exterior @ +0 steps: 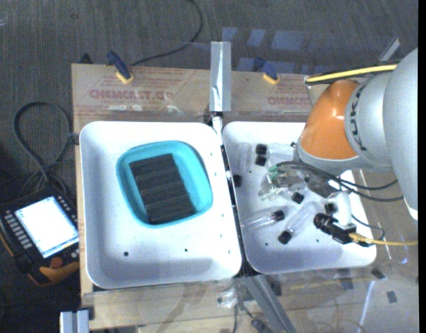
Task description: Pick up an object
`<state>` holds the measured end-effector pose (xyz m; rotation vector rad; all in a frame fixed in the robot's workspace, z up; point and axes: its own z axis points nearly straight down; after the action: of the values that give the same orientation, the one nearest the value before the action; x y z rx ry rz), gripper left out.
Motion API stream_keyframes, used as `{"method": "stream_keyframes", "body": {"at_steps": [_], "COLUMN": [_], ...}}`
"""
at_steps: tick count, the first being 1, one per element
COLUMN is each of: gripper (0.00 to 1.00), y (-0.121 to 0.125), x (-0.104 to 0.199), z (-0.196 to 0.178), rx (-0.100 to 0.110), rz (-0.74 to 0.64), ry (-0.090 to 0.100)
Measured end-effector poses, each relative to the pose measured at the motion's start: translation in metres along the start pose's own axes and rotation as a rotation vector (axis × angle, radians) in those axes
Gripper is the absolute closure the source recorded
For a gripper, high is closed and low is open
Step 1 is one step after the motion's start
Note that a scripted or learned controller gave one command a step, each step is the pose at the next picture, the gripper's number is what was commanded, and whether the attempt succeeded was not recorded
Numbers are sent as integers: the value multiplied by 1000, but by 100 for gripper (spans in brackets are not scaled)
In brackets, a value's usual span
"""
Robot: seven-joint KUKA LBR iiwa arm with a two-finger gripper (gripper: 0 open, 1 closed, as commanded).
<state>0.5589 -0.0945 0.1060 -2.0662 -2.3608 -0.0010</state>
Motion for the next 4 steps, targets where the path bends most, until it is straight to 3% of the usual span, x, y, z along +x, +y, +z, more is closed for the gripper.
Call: {"method": "stream_keyframes", "body": {"at_steps": [1, 2, 3, 4], "gripper": [100, 0, 0, 0], "y": [86, 85, 34, 10], "x": [-18, -19, -18, -6], "z": [-131, -131, -24, 16], "rx": [-2, -2, 2, -14], "rz": [-6, -5, 93, 198], "ry": [-7, -8, -4, -7]}}
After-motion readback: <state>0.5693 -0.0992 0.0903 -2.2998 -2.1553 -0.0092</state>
